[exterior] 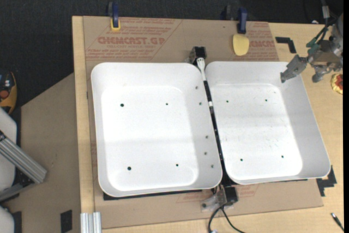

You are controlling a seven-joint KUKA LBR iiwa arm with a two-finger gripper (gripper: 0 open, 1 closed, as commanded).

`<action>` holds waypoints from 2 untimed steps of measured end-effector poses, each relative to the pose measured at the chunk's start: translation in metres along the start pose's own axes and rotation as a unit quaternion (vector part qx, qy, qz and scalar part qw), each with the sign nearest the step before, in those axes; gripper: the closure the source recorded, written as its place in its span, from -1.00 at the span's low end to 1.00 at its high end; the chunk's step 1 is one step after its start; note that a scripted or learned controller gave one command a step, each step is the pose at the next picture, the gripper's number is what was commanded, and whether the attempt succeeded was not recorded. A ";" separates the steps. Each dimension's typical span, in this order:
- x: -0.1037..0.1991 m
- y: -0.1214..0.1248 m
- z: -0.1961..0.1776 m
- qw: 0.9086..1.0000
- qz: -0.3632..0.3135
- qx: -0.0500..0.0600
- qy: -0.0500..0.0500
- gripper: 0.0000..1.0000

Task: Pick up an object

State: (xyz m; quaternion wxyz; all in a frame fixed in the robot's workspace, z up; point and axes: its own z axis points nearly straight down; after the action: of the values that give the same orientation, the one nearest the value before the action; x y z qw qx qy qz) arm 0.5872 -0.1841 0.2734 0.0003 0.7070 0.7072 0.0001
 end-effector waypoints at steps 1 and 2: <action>0.000 0.001 -0.011 1.000 0.000 -0.002 -0.001 1.00; 0.002 -0.009 -0.198 1.000 -0.001 -0.011 -0.004 1.00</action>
State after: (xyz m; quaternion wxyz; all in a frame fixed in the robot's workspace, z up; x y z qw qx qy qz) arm 0.5785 -0.1823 0.4715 0.0105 0.7064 0.7077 0.0051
